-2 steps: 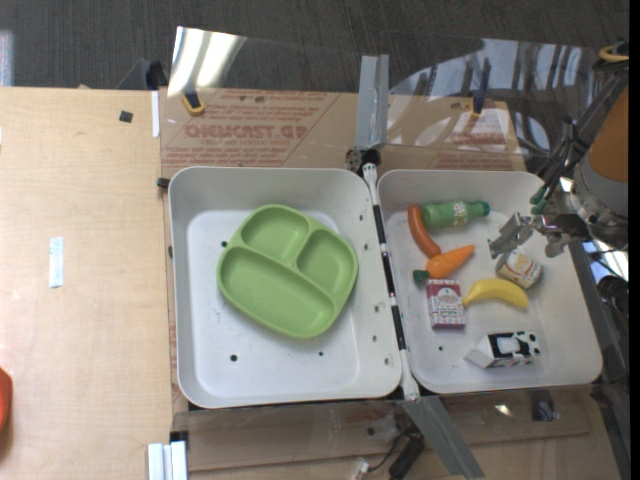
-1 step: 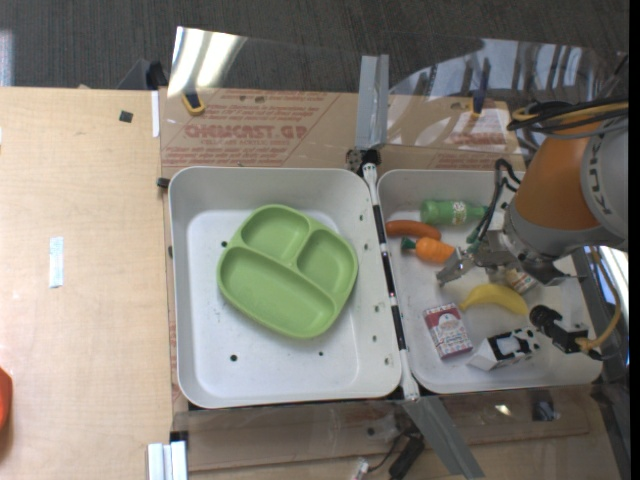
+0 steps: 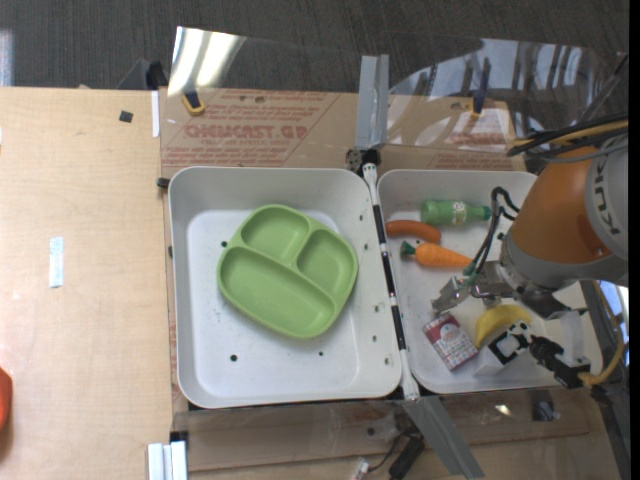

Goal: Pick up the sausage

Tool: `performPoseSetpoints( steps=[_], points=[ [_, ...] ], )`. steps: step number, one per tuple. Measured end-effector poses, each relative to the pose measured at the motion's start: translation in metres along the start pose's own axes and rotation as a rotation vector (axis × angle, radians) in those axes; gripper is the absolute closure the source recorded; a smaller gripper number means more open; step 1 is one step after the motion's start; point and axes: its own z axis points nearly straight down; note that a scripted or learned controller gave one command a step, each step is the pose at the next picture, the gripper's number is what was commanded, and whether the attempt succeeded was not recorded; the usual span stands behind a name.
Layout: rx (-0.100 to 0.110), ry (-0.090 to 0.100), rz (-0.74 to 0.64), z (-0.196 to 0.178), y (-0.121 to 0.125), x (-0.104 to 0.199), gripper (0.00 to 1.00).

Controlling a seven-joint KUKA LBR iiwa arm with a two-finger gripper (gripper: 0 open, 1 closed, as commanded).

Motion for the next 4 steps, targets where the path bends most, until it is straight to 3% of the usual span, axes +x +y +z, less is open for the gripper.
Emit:
performPoseSetpoints(
  steps=[1,2,3,4],
  points=[
    [0.0,-0.002,-0.052,-0.001,0.121,-0.006,0.0],
    [-0.001,-0.004,-0.055,-0.01,0.121,-0.007,1.0],
    [-0.001,-0.003,0.069,-0.127,0.139,0.058,1.0],
    [-0.001,-0.003,-0.019,-0.285,0.064,0.116,1.0]
  ],
)
